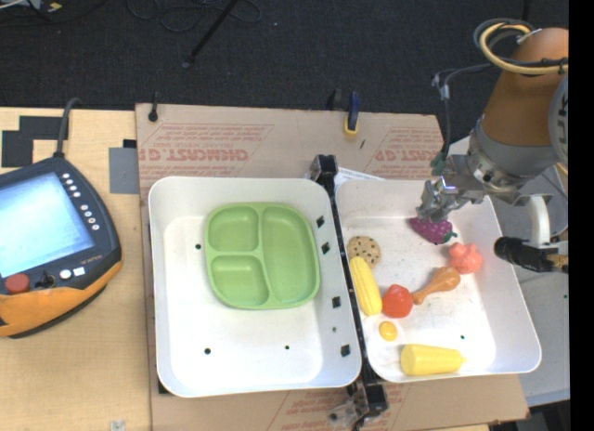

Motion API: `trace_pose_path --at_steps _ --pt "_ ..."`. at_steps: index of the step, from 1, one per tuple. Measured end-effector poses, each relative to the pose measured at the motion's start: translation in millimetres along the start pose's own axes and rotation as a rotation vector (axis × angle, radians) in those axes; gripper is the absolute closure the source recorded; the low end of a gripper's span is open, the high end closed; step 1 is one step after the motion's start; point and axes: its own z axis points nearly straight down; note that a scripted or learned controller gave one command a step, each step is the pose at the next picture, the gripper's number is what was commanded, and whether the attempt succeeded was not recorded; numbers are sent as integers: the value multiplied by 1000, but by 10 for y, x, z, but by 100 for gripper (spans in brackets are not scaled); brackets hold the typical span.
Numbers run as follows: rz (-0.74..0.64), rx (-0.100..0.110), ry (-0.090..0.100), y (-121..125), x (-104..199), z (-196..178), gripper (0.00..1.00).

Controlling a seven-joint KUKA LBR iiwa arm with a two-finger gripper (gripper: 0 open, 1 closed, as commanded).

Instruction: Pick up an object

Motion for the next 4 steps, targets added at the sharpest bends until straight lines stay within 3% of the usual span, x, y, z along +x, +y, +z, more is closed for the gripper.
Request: trace_pose_path --at_steps 1,2,4 --pt "1 3 0 -155 401 208 100" --pt "2 -2 -3 -83 354 6 100" --pt "3 3 -3 -109 317 215 100"
